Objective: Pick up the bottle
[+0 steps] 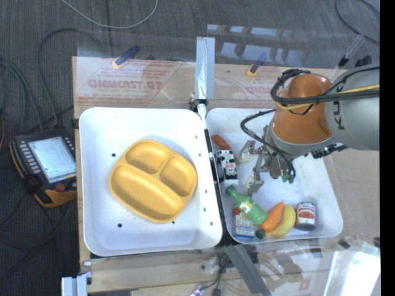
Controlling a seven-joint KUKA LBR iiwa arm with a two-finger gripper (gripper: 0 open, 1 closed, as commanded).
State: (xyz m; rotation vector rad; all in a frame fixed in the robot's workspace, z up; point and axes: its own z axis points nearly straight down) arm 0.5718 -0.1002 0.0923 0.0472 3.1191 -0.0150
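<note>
Two shallow white bins sit side by side on the desk [86, 82], the left bin [92, 227] holding a yellow divided tray [153, 179] near its middle. The right bin [327, 217] holds the smaller things. The bottle [248, 206], green with a yellow label and a white cap, lies on its side in the lower left part of this bin, its cap pointing up and left. Just beside it to the right lie a carrot [273, 217] and a banana [285, 222], the two touching each other, and a small can [306, 214] with a red label stands at the right of them. A small box [243, 225] with blue and white print lies against the bottle's lower side, at the bin's front wall. Along the bin's left wall lie a red-orange sausage-shaped piece [221, 143] and, below it, a small black and white carton [228, 164].

The arm [361, 119] reaches in from the right, its orange band [301, 110] over the bin's upper middle. The gripper [264, 168] hangs above the bin floor, just above and to the right of the bottle's cap, not touching it. The fingers [255, 180] stand apart, released, with nothing between them.

A teach pendant [46, 162] lies on the floor at the left of the desk.
</note>
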